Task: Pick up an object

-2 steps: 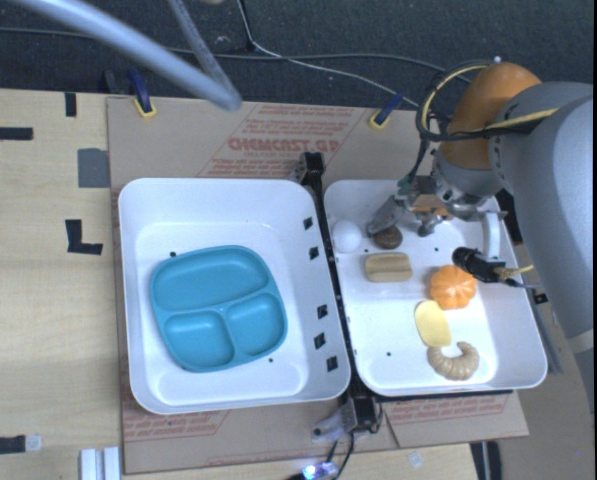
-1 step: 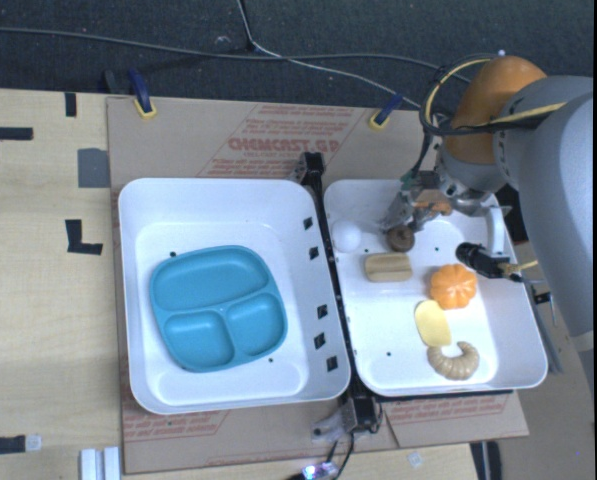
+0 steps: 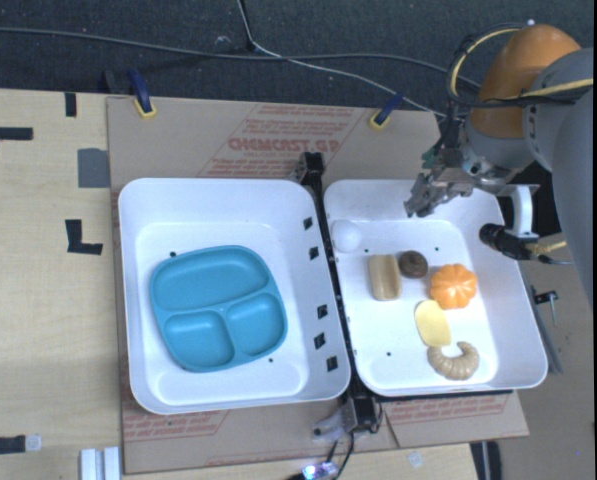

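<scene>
Whether the jaws are open or closed cannot be told, since the gripper (image 3: 423, 200) is seen as a small dark shape over the far edge of the right bin (image 3: 508, 268), with nothing visibly held. The bench is seen to be a pale wooden top overlaid with a sheet of brown cardboard (image 3: 278, 138) printed in red, and a dark surface crossed by cables (image 3: 248, 23) is seen beyond it. A smooth blue compartment tray (image 3: 218, 305) is set in the left bin (image 3: 138, 228). In the right bin are gathered a tan block (image 3: 383, 276), a round brown piece (image 3: 412, 264) touching it, a ribbed orange pumpkin shape (image 3: 452, 285), a glossy yellow piece (image 3: 432, 323) and what is perhaps a curled, ridged beige pastry (image 3: 455, 360).
</scene>
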